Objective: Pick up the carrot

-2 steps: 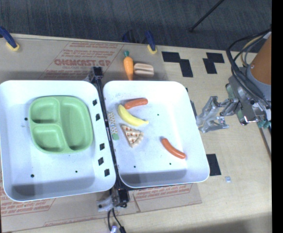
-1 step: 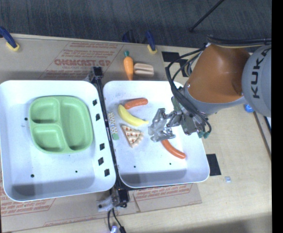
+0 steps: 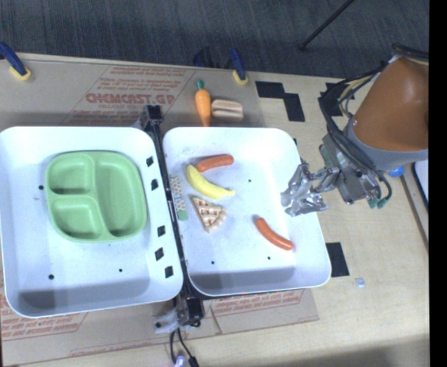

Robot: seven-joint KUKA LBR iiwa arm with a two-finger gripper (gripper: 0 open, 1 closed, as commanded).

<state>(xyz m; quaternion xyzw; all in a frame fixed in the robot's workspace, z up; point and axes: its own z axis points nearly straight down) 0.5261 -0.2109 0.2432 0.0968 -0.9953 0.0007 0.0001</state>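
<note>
The carrot [image 3: 202, 105], orange with a green top, lies on the bench just behind the back rim of the right bin [image 3: 300, 147], outside both bins. My gripper [image 3: 296, 191] hovers over the right bin's right rim, far to the right of the carrot and nearer the front. It is open, with nothing between its fingers, which point left into the bin.
A tan bun-like toy [image 3: 227, 110] sits right beside the carrot. The right bin holds a sausage [image 3: 214, 162], a banana [image 3: 208, 183], a waffle wedge [image 3: 208, 213] and a second sausage [image 3: 273, 233]. A green divided plate [image 3: 97, 195] lies in the left bin [image 3: 9, 228].
</note>
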